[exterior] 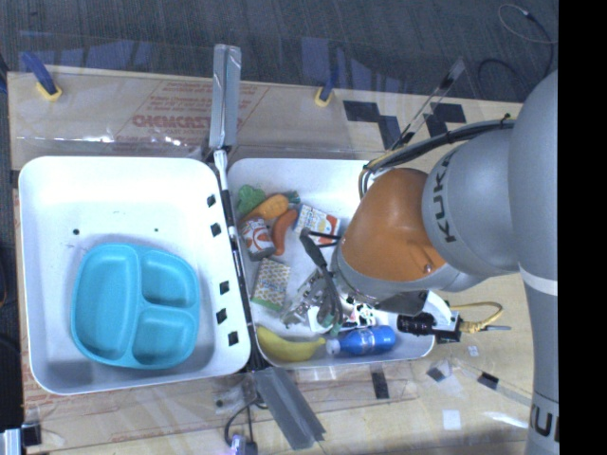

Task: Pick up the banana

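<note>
Banana (287, 345) lay at the front edge of the right bin (285, 171). Gripper (322, 303) hung just above it; finger state could not be determined.

A single fixed camera looks down from above the worktop (114, 112) at a slant; the far edge of the worktop lies toward the top of the view, the near edge toward the bottom; it stands far enough back to take in both white bins whole, the left bin (38, 254) and the right bin (285, 171) side by side; the grey and orange arm (474, 226) enters from the right, looming large and close to the lens.
</note>
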Robot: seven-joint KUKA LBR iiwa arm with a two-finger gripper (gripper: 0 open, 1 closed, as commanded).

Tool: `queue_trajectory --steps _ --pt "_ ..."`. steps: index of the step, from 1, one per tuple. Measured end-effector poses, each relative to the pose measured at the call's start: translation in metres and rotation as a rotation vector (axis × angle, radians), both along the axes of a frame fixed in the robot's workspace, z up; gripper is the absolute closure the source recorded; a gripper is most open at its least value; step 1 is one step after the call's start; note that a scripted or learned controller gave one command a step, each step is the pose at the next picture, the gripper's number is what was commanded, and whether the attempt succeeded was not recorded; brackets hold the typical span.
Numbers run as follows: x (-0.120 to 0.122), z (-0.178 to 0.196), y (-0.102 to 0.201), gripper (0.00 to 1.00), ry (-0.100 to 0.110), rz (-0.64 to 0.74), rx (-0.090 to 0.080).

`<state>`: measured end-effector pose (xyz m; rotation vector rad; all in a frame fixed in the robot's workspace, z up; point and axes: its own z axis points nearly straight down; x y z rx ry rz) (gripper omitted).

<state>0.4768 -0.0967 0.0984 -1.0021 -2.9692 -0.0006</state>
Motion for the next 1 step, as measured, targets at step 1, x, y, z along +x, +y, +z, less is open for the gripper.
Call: queue_trajectory --steps 1 --pt "0.0086 0.1530 0.0554 1.00 -0.006 -0.355 -0.005"
